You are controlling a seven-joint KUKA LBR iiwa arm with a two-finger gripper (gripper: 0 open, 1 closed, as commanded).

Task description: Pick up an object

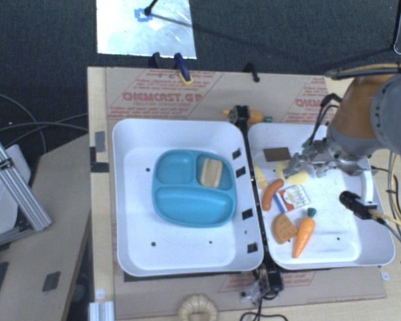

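Hovering low in the right bin (377, 243), claw (295, 166) | grip unclear | sausage (272, 193) just below-left | carrot (303, 233) beneath.

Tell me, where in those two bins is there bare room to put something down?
Left bin: bare floor all around the blue tray. Right bin: a free strip right of the carrot. It is crowded between the sausage, packet and gripper.

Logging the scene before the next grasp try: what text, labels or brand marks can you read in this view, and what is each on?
"CHEMCAST GP", in red, on the brown sheet under the bins, left of centre.
The same red print repeats at the sheet's right end, partly cut off and too blurred to read for certain.
Small red-and-white packet in the right bin: printing too small to read.
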